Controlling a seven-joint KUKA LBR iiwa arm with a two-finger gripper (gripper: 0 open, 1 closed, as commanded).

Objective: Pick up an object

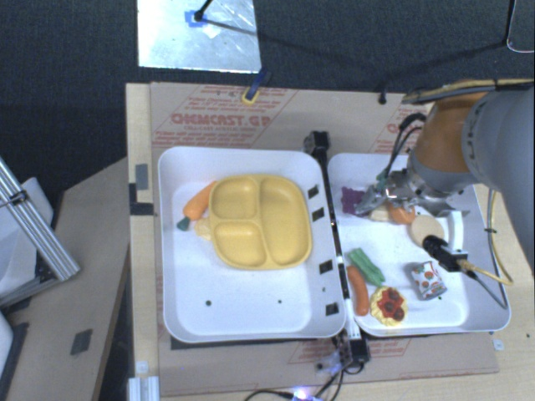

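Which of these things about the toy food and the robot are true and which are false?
1. The yellow divided plate lies in the left bin. True.
2. The carrot sits in the right bin. False: it lies in the left bin, touching the plate's left edge.
3. The gripper is over the right bin, near the purple item. True.
4. The green bean pod rests on the yellow plate. False: it lies in the right bin, just above the sausage.
5. The little pizza is at the near edge of the right bin. True.
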